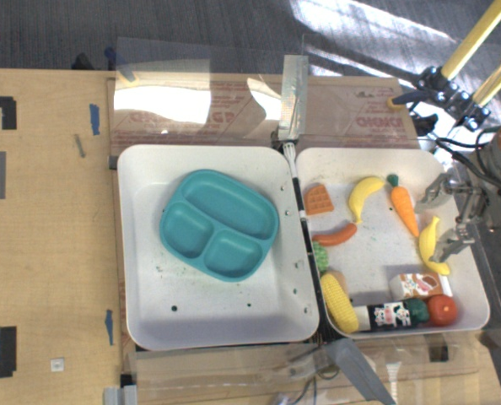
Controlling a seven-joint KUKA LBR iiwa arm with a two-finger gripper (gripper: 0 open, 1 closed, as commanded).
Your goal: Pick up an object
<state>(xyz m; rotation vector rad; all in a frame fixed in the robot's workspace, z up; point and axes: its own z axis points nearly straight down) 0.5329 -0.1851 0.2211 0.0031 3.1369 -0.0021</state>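
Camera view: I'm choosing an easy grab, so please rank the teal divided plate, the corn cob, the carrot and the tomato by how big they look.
1. teal divided plate, far the largest
2. corn cob and carrot, too alike to rank
3. tomato, the smallest

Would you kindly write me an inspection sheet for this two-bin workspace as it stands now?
Surface: two white bins, left bin and right bin, side by side on a cardboard-covered bench.
Job's things: right bin holds two bananas, carrot, corn cob, tomato, waffle, sausage, bottle, small carton.
Clutter: teal divided plate in left bin.
Grippers: gripper over right bin's right edge, beside the lower banana; grasp unclear.
Cables: dark cables near the arm.
Surroundings: clear panels behind bins; grey carpet.
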